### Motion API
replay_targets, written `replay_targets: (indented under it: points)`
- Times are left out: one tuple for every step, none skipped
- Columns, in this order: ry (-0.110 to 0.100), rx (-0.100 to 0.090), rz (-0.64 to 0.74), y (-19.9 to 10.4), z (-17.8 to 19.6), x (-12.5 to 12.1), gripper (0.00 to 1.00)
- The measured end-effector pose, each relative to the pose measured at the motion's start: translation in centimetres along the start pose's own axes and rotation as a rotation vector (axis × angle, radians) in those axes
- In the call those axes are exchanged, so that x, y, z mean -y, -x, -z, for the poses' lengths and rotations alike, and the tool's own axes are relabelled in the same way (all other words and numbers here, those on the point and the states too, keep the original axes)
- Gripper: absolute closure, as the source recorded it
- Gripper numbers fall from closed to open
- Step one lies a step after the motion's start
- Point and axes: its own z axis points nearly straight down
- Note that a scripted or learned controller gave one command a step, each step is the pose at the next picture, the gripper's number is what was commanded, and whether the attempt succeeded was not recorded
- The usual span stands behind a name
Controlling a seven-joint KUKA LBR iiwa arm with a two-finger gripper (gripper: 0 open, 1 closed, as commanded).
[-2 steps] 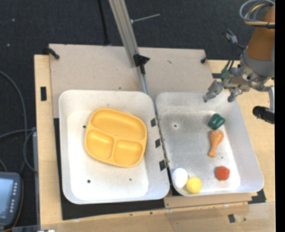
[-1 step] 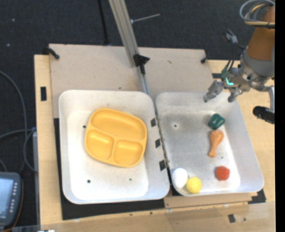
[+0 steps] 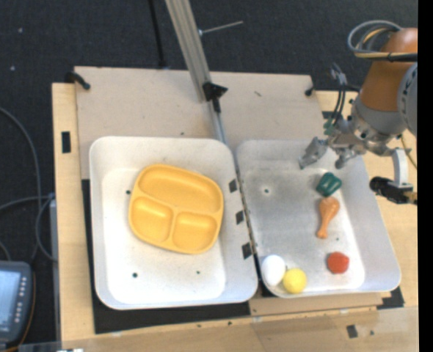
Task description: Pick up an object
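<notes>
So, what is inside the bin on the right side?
The right bin holds a green block, an orange drumstick, a red ball, a yellow ball and a white egg. Nothing looks covered.

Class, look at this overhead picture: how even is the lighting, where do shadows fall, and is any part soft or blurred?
Camera view: lighting is flat and even, with no strong glare on the white bins; the yellow tray casts only a faint shadow at its lower edge; the whole picture is slightly soft, so the pincer and the small green object lack fine detail.
</notes>
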Motion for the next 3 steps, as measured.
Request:
replay_targets:
  points:
    - [-0.001, -0.001, -0.001, -0.3, -6.1, 0.4, 0.00]
    - [0.002, 0.001, -0.002, -0.2, -7.2, 0.4, 0.00]
    - [0.004, 0.003, 0.000, -0.1, -6.0, 0.3, 1.00]
